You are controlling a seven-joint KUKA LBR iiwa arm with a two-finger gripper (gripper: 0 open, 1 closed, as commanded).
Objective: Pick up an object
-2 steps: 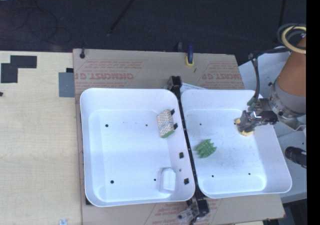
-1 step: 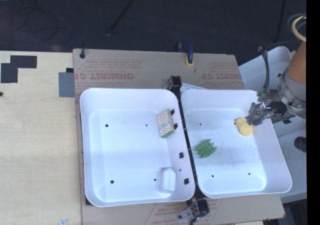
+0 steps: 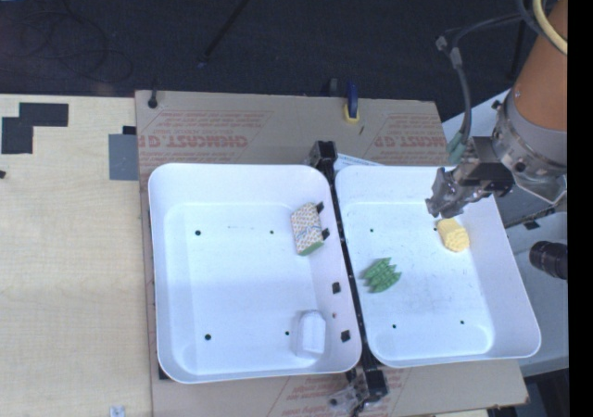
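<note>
**Gripper poised over the yellow piece**

The arm's dark two-finger gripper [image 3: 451, 205] hangs above the right-hand shallow white plastic bin [image 3: 505, 336], just beside and above a small lumpy yellow object [image 3: 454, 236]. Whether the tool is spread or pinched I cannot tell; it seems to hold nothing. This looks like the approach: next, descend squarely over the yellow piece and grip. A green ridged toy [image 3: 381, 274] lies nearby.
</note>
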